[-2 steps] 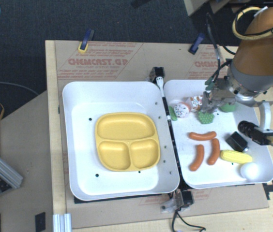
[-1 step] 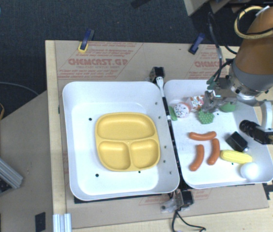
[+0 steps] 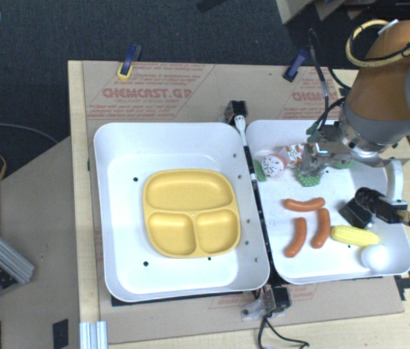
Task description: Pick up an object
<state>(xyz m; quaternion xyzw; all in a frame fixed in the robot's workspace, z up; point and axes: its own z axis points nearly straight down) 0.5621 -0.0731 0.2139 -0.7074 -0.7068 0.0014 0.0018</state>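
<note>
Claw [image 3: 312, 164] low in right bin [image 3: 401, 264], fingertips indistinct over green item [image 3: 312, 179].

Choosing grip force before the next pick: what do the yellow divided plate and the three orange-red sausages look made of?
Yellow divided plate: likely moulded plastic, matte, with soft rounded compartment ridges and uniform colour. Three orange-red sausages: probably plastic or rubber toy food, smooth and slightly glossy, evenly coloured; how hard they are cannot be judged from this view.

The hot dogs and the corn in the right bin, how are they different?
The three hot dogs are reddish orange; the corn is yellow. The hot dogs are smooth, with rounded ends; the corn narrows toward one end. The hot dogs lie near the bin's middle; the corn lies nearer its right side, beside a white egg. All are long toy foods.
</note>
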